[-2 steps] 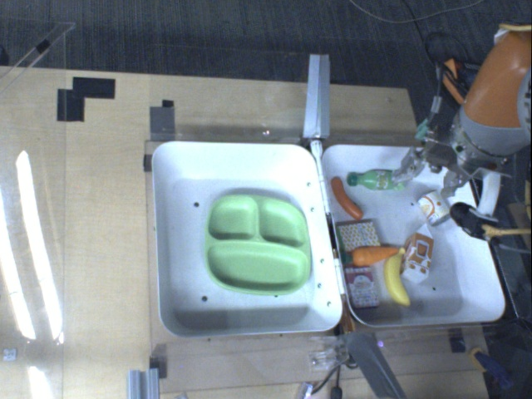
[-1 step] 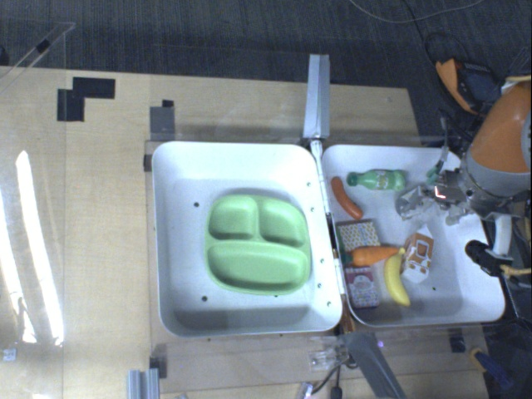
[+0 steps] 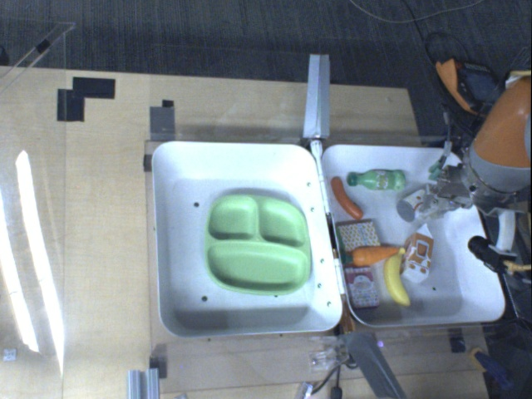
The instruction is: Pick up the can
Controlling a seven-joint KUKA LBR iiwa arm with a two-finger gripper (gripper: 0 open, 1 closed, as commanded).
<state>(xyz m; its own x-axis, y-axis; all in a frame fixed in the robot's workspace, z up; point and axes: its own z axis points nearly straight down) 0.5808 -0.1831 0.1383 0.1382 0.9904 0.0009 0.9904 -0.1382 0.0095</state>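
Over in the right-hand white bin (image 3: 490,306), near its back and close to the arm, lies what looks like the small grey metal can (image 3: 409,204), though it is blurry and partly hidden by the gripper. It sits just right of the green plastic bottle (image 3: 376,179) lying on its side. I think the can is hard and stiff, so it will not squash, but its round, smooth side may be slippery and it could roll away if pushed. A good place to hold it is across its middle, with one finger on each round side. The grey arm with the orange band (image 3: 507,131) reaches in from the right and bends down low, and its two-finger gripper (image 3: 432,198) is right beside the can, maybe touching it. I cannot tell if the gripper is open or closed, or if it holds anything. Nearer the front lie a red sausage (image 3: 347,198), an orange carrot (image 3: 376,255), a yellow banana (image 3: 396,282) and a small carton (image 3: 418,256).
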